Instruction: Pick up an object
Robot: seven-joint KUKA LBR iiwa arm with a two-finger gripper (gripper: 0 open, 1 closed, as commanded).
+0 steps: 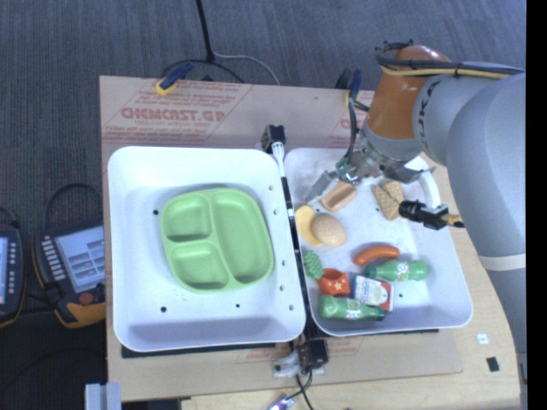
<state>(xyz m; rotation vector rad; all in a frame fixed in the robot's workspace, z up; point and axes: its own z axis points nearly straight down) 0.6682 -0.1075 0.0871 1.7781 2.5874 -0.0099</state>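
Peering past the arm's orange band [395, 101], we cannot tell the pincer's [349, 171] opening above the tan bread-like piece [338, 197].

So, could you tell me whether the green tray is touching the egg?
Apart. The camera view shows the green tray in the left bin and the egg in the right bin, the bins' rims between them.

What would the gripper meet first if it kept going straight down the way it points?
Probably the tan bread roll just under the gripper in the right bin; depth from this slanted view is uncertain, so it may touch the bin floor beside it.
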